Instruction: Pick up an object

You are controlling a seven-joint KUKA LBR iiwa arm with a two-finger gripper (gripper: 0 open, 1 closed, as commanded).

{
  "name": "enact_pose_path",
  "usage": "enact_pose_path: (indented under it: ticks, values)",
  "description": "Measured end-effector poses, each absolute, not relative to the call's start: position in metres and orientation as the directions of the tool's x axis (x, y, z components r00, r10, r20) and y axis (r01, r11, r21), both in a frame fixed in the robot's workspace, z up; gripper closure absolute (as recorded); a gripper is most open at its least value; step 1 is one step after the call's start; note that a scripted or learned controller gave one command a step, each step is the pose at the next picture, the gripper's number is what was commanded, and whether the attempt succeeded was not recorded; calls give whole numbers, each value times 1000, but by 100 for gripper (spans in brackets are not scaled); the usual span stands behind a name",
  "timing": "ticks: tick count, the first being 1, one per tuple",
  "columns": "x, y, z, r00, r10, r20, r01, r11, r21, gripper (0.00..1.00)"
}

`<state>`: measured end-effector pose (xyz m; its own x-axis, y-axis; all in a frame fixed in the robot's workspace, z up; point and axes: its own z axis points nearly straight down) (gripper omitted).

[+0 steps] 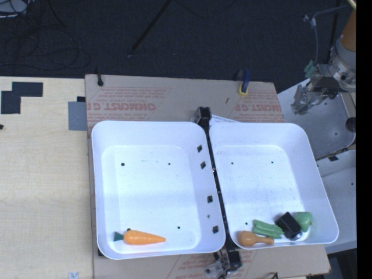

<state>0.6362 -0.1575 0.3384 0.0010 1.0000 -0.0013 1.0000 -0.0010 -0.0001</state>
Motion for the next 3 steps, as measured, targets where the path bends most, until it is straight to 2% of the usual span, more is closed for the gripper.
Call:
enact_pose_path:
  ticks: [1,2,3]
  values:
    - [632,-153,371,0,1000,0,1000,0,1,100]
    - [620,-155,392,1,1000,0,1000,-1,0,100]
    - [645,-171,360,0,1000,-1,1000,0,-3,100]
